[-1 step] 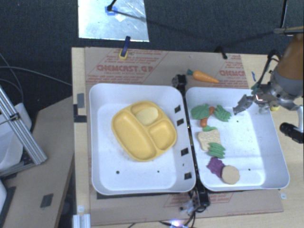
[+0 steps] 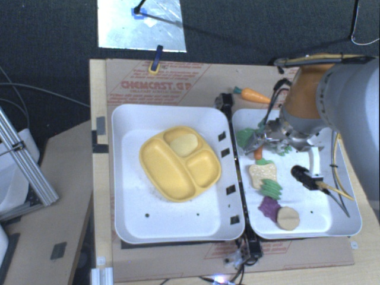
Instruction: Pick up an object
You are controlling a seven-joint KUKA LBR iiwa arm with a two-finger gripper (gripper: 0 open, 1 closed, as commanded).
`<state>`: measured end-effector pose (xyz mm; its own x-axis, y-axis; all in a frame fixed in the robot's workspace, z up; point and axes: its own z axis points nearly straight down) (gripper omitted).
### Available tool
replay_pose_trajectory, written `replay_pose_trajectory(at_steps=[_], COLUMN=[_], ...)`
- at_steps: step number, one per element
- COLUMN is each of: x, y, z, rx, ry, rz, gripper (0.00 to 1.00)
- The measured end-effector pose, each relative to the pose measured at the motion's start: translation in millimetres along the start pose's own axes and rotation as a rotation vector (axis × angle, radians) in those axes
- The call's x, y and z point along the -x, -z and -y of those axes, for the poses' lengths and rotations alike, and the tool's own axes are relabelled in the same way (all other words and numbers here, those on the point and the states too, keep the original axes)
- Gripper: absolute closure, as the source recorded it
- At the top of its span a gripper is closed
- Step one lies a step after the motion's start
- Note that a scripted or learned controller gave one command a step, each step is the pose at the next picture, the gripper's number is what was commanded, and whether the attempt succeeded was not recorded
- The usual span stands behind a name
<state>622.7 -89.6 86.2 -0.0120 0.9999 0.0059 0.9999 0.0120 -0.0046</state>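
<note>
Over in the left white bin [image 2: 127, 159] sits a yellow plastic plate with three compartments [image 2: 180, 162], lying flat near the middle. A row of small black clips [image 2: 226, 153] lines the seam between the two bins. Both bins rest on a brown cardboard sheet with red print [image 2: 155, 85] covering the tabletop. Behind it, on the dark carpeted floor, lies a shiny square metal sheet [image 2: 141, 16], and a small blue-and-yellow marker [image 2: 156, 60] sits at the cardboard's far edge. Aluminium framing [image 2: 27, 168] stands at the left.
</note>
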Motion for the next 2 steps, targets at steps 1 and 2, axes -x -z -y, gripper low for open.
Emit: replay_pose_trajectory(at_steps=[1, 2], x=[7, -67], y=[17, 105], z=[-2, -50], rx=[0.008, 0.018], ry=[-0.007, 0.0], rz=[0.006, 0.004], gripper=[1.0, 1.0])
